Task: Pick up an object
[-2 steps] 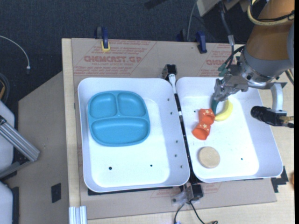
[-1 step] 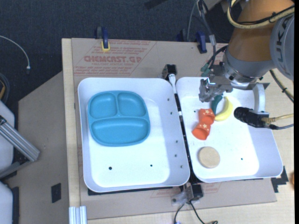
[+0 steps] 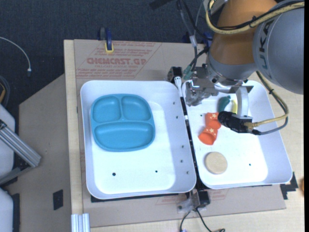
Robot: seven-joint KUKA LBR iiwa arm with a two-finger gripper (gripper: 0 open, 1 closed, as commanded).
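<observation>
The claw (image 3: pixel 199 92) is seen at the upper left corner of the right bin (image 3: pixel 270 170), hanging low under the orange band (image 3: pixel 239 18) of the arm (image 3: pixel 285 37). Whether it is spread or pressed together cannot be told; the metal parts are cluttered and partly masked by the wrist. Nothing is seen pinched in it.

At about 5 o'clock from the claw, near it, an orange cup (image 3: pixel 210 128) with pale star marks is found lying on its side on the bin floor. Just beside the cup, at its 3 o'clock, a black cable fitting (image 3: pixel 231 121) is noted, with a yellow cable (image 3: pixel 270 122) running off toward 3 o'clock. A small teal object (image 3: pixel 224 102) is seen at 3 o'clock from the claw, partly hidden by the arm's hardware; its kind cannot be made out. A tan disc (image 3: pixel 216 162) lies flat at 6 o'clock from the cup, apart from it.

The left bin (image 3: pixel 140 178) is set touching the right bin along their shared edge. A blue divided plate (image 3: pixel 123 122) with three compartments is recorded in its upper left part, well apart from the claw.

Both bins rest on a brown board (image 3: pixel 120 57) with red printing, on the counter (image 3: pixel 43 110). A blue-and-yellow clamp (image 3: pixel 108 40) is fixed at the board's far edge, at 12 o'clock from the plate.
</observation>
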